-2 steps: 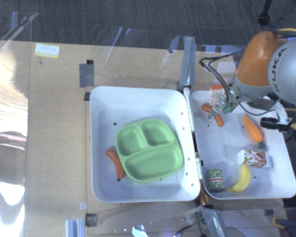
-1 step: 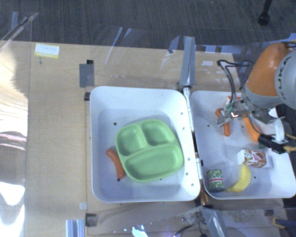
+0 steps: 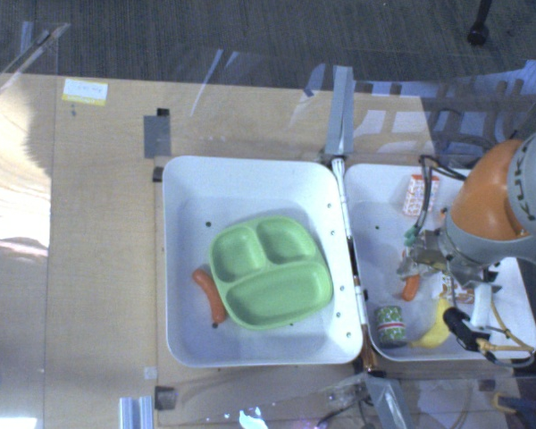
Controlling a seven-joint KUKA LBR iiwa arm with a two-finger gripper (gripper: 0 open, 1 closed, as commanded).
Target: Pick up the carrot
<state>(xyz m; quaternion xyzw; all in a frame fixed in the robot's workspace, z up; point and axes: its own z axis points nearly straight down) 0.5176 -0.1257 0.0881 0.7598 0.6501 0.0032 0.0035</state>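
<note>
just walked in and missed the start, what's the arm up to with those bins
A grey KUKA arm with an orange band reaches into the right bin, its gripper low over a small orange carrot. Whether it has hold of the carrot cannot be told from this view. A banana and a small green can lie nearby in that bin. The left bin holds a green divided plate with an orange sausage-like piece at its edge.

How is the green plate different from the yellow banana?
The green plate is big, flat and split into compartments; the banana is small, curved and yellow. The plate sits in the left bin; the banana lies in the right bin. Both rest on white bin floors.
</note>
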